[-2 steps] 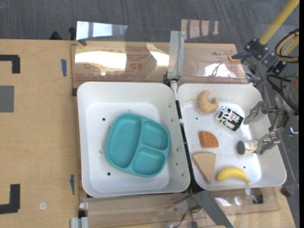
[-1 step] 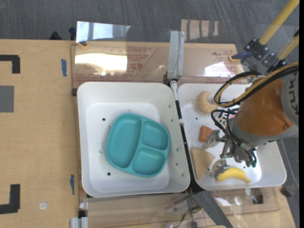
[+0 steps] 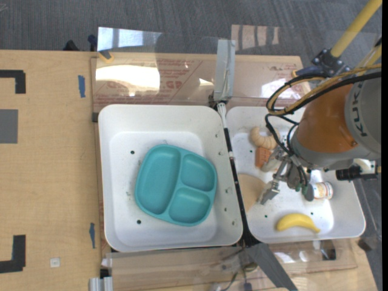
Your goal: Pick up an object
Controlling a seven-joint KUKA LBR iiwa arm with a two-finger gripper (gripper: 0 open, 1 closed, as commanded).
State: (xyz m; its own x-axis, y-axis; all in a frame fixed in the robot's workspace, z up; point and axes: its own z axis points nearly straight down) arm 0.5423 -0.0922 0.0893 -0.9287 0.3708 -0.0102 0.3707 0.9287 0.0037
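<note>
The claw (image 3: 280, 183) hangs over the middle of the right bin (image 3: 348, 223), its fingers (image 3: 270, 193) slightly apart and clamped on nothing; the grey arm (image 3: 330, 123) with its orange band reaches in from three o'clock and covers the bin's upper right; at seven o'clock of the claw, close by, a tan patch (image 3: 250, 187) lies on the bin floor; at five o'clock, near the front wall, lies a yellow banana (image 3: 297, 224); at three o'clock sits a small white bottle (image 3: 320, 191); at eleven o'clock lie an orange piece (image 3: 263, 157) and a pale lumpy thing (image 3: 262, 137), touching; across the divider at nine o'clock, the left bin (image 3: 115, 180) holds a teal divided plate (image 3: 176, 184); both bins rest on the counter (image 3: 42, 180).
</note>
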